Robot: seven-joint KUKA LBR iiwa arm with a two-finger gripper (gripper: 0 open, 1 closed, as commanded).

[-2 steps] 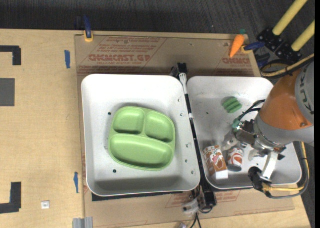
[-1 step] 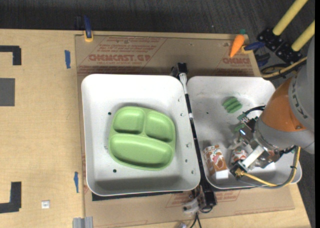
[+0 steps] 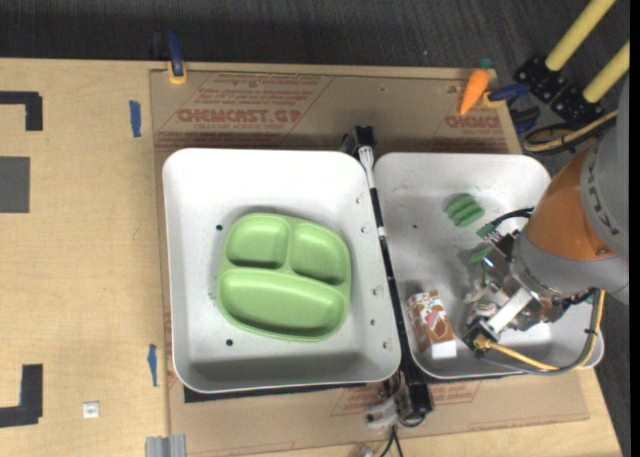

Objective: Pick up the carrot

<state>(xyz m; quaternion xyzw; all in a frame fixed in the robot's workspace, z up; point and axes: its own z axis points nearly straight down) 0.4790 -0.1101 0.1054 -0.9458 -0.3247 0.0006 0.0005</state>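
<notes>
The carrot (image 3: 474, 91) lies outside both bins, on the brown board (image 3: 300, 105) past the far rim of the right bin (image 3: 420, 180), near that bin's far right corner. It is orange with a green top and lies tilted, just beside a blue clip. The gripper (image 3: 492, 317) is well apart from it, down inside the right bin near the bin's near right corner, with the whole depth of the bin between them.

The arm (image 3: 575, 230) reaches in from the right, its orange band sitting over the bin's right rim and the wrist angled down and to the left toward the bin floor. Whether the gripper is spread or pressed together cannot be told; cables and metal parts crowd the tip.

Just left of the gripper stands a small carton (image 3: 431, 321). A green ridged piece (image 3: 462, 210) lies farther back in the same bin. The left bin (image 3: 200, 195) holds a green divided tray (image 3: 286, 275).
</notes>
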